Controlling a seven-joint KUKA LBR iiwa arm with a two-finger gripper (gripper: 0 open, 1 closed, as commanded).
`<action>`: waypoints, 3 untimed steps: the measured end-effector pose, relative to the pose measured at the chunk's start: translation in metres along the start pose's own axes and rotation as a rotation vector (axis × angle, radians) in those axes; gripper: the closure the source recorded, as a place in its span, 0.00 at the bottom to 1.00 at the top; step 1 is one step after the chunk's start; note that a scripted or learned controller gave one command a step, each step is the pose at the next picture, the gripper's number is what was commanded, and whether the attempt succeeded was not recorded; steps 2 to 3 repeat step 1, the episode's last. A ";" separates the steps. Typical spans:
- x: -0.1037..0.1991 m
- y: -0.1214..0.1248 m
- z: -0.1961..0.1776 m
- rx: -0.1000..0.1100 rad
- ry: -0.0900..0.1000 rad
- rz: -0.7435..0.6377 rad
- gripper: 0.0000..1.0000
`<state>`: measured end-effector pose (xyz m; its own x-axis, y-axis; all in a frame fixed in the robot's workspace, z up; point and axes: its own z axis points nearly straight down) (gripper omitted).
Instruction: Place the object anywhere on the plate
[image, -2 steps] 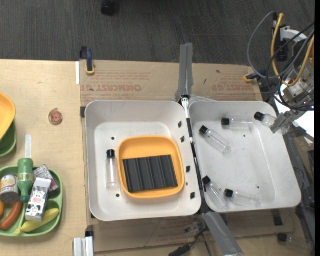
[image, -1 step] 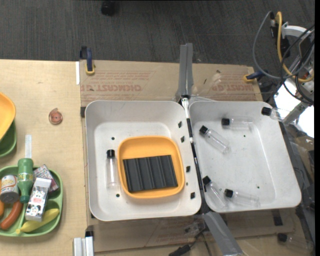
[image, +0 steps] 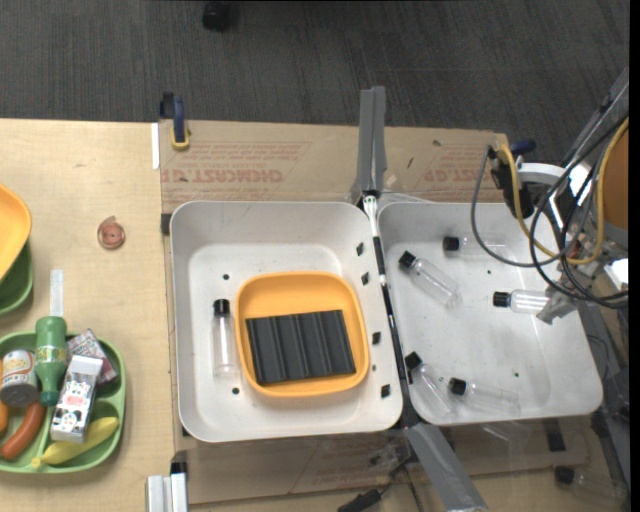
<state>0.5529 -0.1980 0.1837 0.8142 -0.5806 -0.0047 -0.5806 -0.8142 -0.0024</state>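
Note:
An orange plate (image: 298, 292) sits in the middle of the left bin (image: 195, 330). A black ribbed rectangular object (image: 301, 346) lies flat on the plate, covering most of its centre. A clear tube with a black cap (image: 223, 336) lies in the left bin just left of the plate, off its rim. My gripper (image: 553, 306) hangs at the right side of the right bin (image: 560, 380), close to the right end of a clear tube (image: 520, 299). Cables and the arm's body hide much of it.
Several clear tubes with black caps lie scattered in the right bin, among them one (image: 428, 277) near its left wall and one (image: 478, 391) near its front. Toy food in green trays (image: 95, 440) stands on the table at far left. Cables (image: 520, 230) hang over the right bin's back corner.

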 end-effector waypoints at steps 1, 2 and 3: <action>0.069 -0.023 -0.086 0.002 0.004 -0.127 1.00; 0.069 -0.023 -0.086 0.002 0.004 -0.127 1.00; 0.069 -0.023 -0.086 0.002 0.004 -0.127 1.00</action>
